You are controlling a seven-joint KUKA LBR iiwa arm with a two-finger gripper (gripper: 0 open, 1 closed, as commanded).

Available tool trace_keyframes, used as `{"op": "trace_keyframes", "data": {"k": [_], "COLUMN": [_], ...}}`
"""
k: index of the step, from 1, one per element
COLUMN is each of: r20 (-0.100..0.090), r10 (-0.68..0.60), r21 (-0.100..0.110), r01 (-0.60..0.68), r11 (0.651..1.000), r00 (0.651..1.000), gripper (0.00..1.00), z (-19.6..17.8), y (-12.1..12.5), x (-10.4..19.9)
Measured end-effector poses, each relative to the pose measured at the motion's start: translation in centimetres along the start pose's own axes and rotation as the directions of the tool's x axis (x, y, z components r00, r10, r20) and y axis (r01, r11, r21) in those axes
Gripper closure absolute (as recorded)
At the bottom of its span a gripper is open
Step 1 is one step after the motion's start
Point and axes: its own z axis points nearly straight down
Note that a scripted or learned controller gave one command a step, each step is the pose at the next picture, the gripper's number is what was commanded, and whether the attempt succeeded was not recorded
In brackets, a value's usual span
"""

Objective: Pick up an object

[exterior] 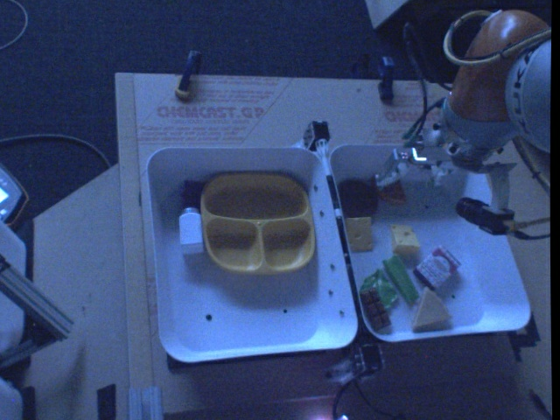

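reddish obj [393, 191] in right bin [490, 309] sits under gripper [391, 178], approach step, grip state unclear, next needs descent + close.

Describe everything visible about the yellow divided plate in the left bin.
The yellow compartmented plastic plate is a rounded rectangle with one long section along its far side and two smaller sections along its near side, split by raised ridges. It looks like matte moulded plastic and lies flat, right side up, in the upper middle of the left shallow white bin. A small white bottle sits against its left edge, and something dark shows at its far-left corner.
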Motion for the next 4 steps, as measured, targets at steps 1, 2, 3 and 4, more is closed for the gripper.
{"op": "trace_keyframes", "data": {"k": [1,2,3,4], "r20": [0.0,0.003,0.007,0.003], "r10": [-0.001,0.0,0.001,0.001], "r21": [0.0,-0.008,-0.021,-0.013], "r01": [0.001,0.0,-0.001,-0.001], "r11": [1.0,1.0,1.0,1.0], "r00": [1.0,1.0,1.0,1.0], "gripper": [0.0,0.0,1.0,1.0], "z": [4.9,7.8,6.4,2.0], "y": [0.2,0.4,0.7,0.8], "x": [1.0,0.9,0.7,0.4]}}
